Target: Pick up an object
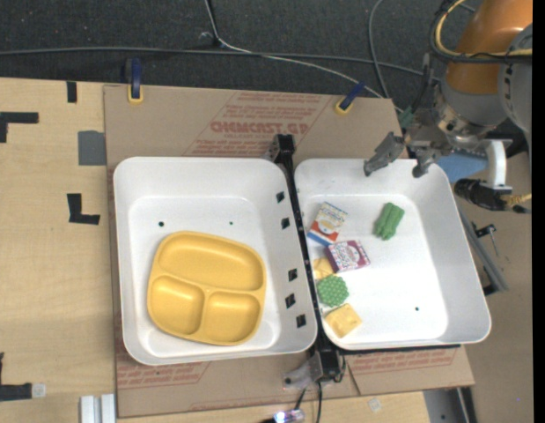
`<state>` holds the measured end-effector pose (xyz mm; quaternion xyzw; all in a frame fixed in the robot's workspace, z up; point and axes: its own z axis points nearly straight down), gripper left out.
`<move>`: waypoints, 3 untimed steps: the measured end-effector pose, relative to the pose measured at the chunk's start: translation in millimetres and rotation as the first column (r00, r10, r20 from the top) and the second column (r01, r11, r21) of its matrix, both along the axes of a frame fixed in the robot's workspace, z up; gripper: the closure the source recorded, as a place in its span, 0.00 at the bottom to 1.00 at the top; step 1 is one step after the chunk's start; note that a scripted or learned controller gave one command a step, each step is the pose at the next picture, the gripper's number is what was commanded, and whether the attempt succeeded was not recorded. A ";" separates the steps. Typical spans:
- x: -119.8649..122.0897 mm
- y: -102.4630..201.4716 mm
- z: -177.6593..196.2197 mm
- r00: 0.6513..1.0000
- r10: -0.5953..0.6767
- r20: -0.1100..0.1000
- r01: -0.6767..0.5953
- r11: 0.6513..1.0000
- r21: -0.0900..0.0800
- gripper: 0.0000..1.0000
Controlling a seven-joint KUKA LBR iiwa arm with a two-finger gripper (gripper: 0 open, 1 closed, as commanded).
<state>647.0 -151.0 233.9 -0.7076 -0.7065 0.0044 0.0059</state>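
I'm hovering at the upper right of the frame, my two-finger gripper [400,159] hanging over the top rim of the right-hand shallow white bin [448,324], fingers [379,160] spread apart and holding nothing. Below and a little left of me, the small green ridged plastic block [388,220] is lying alone on bare white floor, well apart from the rest, so I'm judging it the cleanest target. Along the bin's left wall the others are crowding together: a white and orange packet [328,218], a purple and white wrapper [347,255], a round green dotted piece [332,289] and a yellow wedge [344,321]. The left-hand white bin [131,192] is carrying a yellow divided plastic tray [206,286]. To do this well, I'm thinking: centre over the green block, turn my fingers across its narrow side, come straight down, and close only once it sits between them.
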 end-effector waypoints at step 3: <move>1.0 -2.1 -100.2 1.000 0.003 0.009 -0.003 1.000 -0.003 0.00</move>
